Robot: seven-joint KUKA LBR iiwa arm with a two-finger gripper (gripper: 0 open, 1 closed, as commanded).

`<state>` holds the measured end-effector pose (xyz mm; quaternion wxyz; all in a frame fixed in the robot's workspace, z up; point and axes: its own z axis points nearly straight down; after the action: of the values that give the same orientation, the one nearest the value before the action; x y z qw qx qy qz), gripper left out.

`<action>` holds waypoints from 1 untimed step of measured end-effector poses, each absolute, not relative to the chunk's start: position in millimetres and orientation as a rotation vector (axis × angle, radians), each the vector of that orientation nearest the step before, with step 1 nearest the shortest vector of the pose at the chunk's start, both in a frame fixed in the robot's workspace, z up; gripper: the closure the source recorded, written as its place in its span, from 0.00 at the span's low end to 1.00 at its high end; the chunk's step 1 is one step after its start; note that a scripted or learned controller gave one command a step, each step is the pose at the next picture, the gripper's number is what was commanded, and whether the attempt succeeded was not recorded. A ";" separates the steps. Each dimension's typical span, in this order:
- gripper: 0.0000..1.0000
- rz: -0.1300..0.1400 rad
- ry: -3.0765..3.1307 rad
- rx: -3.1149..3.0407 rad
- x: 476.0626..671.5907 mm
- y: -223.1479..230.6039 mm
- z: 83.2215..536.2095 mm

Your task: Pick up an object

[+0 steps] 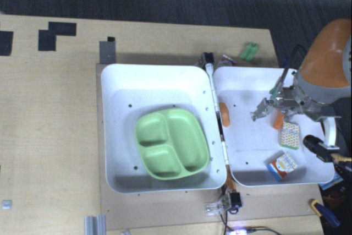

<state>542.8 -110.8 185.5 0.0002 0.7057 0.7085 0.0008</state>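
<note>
camera view: jaws blurred over right bin, grip state unclear.

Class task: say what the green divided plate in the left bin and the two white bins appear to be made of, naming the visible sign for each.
Green divided plate: probably moulded plastic, matte to satin; uniform pale green, rounded compartment ridges, soft highlights.
Left bin and right bin: likely thin formed plastic, smooth with a slight sheen; rounded corners, curved walls, soft shading. Painted metal cannot be ruled out.
</note>
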 end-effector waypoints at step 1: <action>0.00 0.006 2.224 2.212 614.2 -115.8 85.8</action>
<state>614.2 -115.8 85.8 0.0024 0.7052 0.7090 0.0021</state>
